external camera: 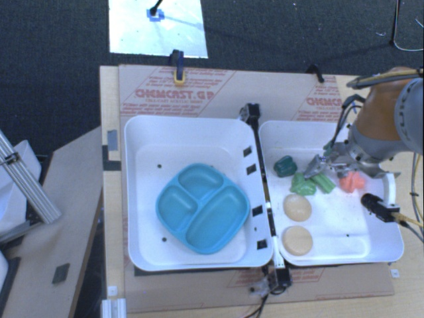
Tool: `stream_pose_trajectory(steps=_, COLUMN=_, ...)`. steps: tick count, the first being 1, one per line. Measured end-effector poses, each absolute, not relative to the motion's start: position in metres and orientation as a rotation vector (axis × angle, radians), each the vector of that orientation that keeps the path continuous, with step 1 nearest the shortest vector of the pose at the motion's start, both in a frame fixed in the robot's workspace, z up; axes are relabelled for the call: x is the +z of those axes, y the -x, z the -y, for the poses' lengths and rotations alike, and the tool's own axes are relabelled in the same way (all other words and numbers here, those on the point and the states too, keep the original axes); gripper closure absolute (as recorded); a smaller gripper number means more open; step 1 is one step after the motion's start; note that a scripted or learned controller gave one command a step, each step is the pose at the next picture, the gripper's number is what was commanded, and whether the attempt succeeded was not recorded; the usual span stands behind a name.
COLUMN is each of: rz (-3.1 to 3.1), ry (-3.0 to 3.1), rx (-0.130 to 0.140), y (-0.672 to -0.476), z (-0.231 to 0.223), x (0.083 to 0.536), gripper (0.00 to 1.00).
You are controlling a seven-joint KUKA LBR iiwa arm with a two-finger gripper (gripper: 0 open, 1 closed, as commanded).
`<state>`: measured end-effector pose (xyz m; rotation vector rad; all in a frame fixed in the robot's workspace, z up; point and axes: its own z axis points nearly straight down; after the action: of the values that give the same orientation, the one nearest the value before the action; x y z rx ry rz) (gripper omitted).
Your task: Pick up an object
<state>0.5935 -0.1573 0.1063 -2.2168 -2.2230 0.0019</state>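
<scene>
In the camera view, the gripper (322, 166) is seen low in the right bin (344, 244), just above the green pieces (311, 183); whether its jaws are spread cannot be told. A pink object (352, 181) lies just right of the green pieces, two cream rounds (297, 208) below them. The approach step is judged underway; a closing on one green piece is needed next.

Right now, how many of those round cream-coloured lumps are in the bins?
2, both in the right bin, near its left wall: one lump just below the green pieces, the other nearer the front. The arm may hide more.
</scene>
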Motion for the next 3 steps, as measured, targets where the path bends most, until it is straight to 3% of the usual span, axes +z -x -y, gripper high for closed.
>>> stream_pose_trajectory(steps=1, rz=2.226, ry=2.221, rx=-0.002, y=-0.595, z=0.158, x=0.12, gripper=1.0)
stream_pose_trajectory(steps=3, rz=2.232, ry=2.22, rx=-0.006, y=-0.607, z=0.16, x=0.224, gripper=1.0)
